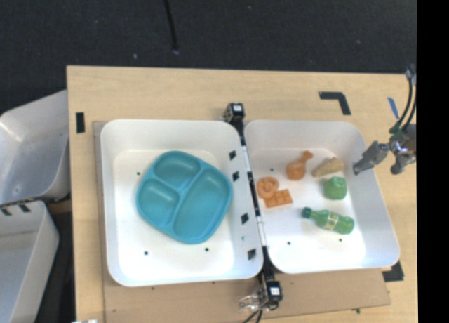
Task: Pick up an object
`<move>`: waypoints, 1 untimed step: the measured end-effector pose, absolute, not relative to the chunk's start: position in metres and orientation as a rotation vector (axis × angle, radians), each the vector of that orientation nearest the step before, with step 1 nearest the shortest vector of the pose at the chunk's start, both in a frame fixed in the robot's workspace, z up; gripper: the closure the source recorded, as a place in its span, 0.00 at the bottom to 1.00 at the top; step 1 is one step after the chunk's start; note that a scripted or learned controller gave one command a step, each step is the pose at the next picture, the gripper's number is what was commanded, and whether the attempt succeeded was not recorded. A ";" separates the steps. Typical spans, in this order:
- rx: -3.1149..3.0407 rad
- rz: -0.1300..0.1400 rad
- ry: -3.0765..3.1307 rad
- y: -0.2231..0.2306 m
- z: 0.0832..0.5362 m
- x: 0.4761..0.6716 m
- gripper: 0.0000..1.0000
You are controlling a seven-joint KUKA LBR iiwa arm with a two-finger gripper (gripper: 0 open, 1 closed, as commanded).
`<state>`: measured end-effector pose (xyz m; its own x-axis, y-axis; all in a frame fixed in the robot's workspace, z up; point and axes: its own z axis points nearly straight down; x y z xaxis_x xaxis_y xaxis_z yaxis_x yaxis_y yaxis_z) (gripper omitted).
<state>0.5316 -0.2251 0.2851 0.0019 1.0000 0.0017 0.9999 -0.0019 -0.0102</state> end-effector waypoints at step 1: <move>-2.222 0.000 -2.223 -0.224 0.292 0.534 0.00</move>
<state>0.5337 -0.2244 0.2915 -0.0007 1.0000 -0.0007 1.0000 0.0007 0.0011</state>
